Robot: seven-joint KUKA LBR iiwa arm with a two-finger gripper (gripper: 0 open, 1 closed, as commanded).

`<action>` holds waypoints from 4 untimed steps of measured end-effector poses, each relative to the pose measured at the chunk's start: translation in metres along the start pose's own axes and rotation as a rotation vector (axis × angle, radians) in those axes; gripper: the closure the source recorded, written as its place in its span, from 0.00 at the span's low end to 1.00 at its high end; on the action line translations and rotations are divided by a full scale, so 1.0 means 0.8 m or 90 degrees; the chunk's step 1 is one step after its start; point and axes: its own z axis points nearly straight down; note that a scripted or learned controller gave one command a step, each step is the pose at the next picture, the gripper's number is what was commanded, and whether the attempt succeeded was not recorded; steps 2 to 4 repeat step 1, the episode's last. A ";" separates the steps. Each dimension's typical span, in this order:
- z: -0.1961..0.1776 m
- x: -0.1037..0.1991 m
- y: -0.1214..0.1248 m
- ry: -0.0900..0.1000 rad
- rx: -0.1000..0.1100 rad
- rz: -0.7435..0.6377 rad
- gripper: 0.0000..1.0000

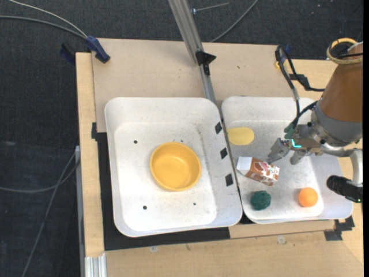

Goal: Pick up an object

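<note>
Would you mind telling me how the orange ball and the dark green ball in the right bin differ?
The orange ball is bright orange and smooth-looking, while the dark green ball is dark and looks rougher. The orange ball lies nearer the bin's right side, under the arm; the dark green ball lies nearer the divider, just below the small carton. Both are round, similar in size, resting near the front edge of the right bin, apart from the gripper.

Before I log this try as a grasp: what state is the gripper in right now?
Gripper: open, holding nothing, its fingers apart over the right bin, just above the small carton.
</note>
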 end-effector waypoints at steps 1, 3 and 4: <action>0.000 0.000 0.000 0.000 0.000 0.000 0.00; 0.000 0.000 0.000 0.000 0.000 0.000 0.00; 0.000 0.000 0.000 0.000 0.000 0.000 0.00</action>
